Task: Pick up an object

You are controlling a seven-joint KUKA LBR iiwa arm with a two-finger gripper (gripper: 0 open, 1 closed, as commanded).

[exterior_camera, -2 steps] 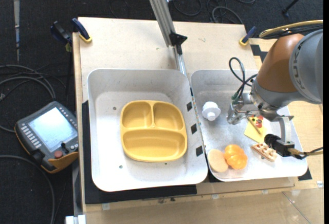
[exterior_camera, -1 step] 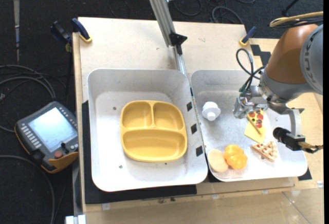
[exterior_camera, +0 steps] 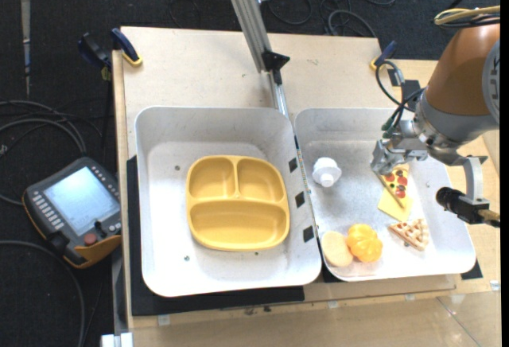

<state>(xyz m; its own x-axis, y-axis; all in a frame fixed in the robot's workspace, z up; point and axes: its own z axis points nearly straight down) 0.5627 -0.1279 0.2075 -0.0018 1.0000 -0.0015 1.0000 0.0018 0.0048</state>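
Note:
My gripper (exterior_camera: pixel 390 164) hangs low over the right bin (exterior_camera: pixel 342 126), directly above the top end of a toy pizza slice (exterior_camera: pixel 397 192) with red dots. A waffle-like piece (exterior_camera: pixel 409 233) lies in front of the slice. A yellow-orange toy fruit (exterior_camera: pixel 364 242) and a pale round piece (exterior_camera: pixel 337 249) sit at the bin's front edge. A small white cup (exterior_camera: pixel 326 172) stands near the bin's left wall. Nothing shows between the gripper's fingers.
The left bin (exterior_camera: pixel 159 146) holds a yellow divided plate (exterior_camera: pixel 237 202). A metal pole (exterior_camera: pixel 248 7) slants up from between the bins. A teach pendant (exterior_camera: pixel 75 210) lies on the floor at left. Clamps sit at the bench corners.

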